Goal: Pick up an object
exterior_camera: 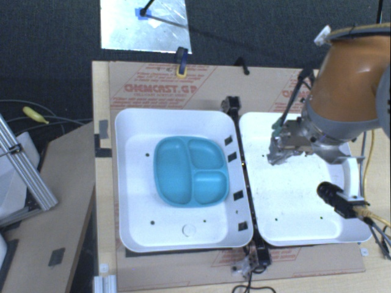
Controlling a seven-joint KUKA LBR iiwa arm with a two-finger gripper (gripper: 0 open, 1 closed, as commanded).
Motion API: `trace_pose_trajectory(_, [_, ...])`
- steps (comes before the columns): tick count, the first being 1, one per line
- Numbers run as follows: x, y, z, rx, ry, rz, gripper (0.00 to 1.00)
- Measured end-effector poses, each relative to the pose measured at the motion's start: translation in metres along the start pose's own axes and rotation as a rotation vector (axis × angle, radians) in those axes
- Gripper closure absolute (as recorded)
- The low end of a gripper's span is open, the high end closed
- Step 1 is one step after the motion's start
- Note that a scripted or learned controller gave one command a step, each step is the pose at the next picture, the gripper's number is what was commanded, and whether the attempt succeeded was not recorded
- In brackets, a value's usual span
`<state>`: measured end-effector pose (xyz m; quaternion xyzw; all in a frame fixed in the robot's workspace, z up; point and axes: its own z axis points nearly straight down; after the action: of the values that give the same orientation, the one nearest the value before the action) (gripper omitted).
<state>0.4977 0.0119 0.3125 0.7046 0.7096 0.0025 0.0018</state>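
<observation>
Glossy blue plastic divided plate (188, 170); smooth white plastic bins (137, 133); matt printed cardboard sheet (165, 87) beneath; shiny foil-like sheet (146, 17).

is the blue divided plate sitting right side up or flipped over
Right side up. The blue plate lies flat in the left bin, its three hollow compartments and raised dividers facing the camera.
</observation>
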Motion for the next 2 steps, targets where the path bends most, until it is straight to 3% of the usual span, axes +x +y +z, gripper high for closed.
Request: trace_pose_trajectory(2, [0.128,-0.01,-0.063,0.0,0.003,-0.004,1.0])
